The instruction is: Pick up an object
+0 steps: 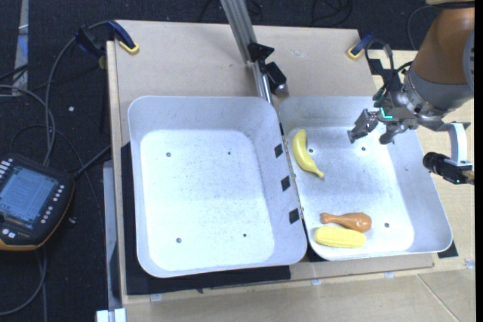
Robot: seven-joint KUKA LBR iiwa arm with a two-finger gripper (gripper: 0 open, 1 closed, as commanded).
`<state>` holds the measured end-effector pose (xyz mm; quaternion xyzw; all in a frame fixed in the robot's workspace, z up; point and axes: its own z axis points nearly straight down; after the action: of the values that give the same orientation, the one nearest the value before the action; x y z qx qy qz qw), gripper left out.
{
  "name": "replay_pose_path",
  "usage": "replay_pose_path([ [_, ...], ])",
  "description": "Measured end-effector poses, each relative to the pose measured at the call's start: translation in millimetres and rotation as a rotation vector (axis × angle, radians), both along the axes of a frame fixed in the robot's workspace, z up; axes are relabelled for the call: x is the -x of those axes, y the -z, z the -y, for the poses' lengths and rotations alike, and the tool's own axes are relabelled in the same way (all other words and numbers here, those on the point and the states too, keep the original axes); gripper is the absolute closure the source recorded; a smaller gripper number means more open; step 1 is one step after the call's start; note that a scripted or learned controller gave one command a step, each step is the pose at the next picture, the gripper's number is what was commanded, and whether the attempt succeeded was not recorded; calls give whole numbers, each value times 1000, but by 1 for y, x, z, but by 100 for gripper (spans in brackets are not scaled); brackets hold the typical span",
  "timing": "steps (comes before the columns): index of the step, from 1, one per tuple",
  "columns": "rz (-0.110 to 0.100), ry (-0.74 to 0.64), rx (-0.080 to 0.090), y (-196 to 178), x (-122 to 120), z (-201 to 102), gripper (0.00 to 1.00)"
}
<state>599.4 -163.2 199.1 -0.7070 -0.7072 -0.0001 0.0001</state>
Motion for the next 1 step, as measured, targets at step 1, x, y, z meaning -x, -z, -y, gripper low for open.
replay_pose_path([
  [1,0,0,0,0,0,0,0],
])
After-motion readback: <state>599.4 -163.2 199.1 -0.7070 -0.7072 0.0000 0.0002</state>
